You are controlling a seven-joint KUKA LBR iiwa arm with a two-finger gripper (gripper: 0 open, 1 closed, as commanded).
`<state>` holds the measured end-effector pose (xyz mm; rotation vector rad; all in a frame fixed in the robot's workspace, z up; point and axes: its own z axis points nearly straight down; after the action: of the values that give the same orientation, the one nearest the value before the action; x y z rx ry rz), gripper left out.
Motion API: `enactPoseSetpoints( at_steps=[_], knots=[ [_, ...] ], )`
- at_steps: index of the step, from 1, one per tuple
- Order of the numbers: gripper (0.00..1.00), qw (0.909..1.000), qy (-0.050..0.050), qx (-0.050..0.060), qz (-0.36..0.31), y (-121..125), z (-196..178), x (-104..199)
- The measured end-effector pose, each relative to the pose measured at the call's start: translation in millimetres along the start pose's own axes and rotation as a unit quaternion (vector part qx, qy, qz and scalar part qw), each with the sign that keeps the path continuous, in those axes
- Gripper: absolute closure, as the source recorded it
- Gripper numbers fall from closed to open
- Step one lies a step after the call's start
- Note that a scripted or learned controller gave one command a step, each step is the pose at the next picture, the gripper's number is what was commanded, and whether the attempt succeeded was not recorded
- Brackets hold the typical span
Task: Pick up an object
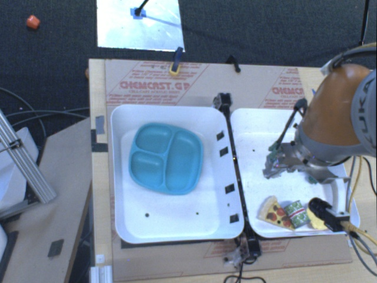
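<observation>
A toy pizza slice lies near the front edge of the right bin. Just right of it sits a small green can-like object, and a yellow item lies beside that. My gripper hangs over the bin's middle, a little behind and above the pizza slice, on bare white floor. The grey arm with its orange band reaches in from the right and hides the bin's right part. Nothing shows between the gripper's tips.
A teal divided plate lies in the left bin. A black-clipped divider separates the two bins. A yellow-handled tool rests on the board behind them.
</observation>
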<state>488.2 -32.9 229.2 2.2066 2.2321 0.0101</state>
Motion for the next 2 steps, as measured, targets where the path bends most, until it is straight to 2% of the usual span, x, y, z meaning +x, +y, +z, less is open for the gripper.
enactPoseSetpoints(
  at_steps=[1,2],
  knots=[
    [1.0,1.0,-0.001,0.003,0.003,-1.8,28.9,13.9],
    [1.0,1.0,-0.001,0.001,0.001,-0.1,6.0,71.7]
  ],
)
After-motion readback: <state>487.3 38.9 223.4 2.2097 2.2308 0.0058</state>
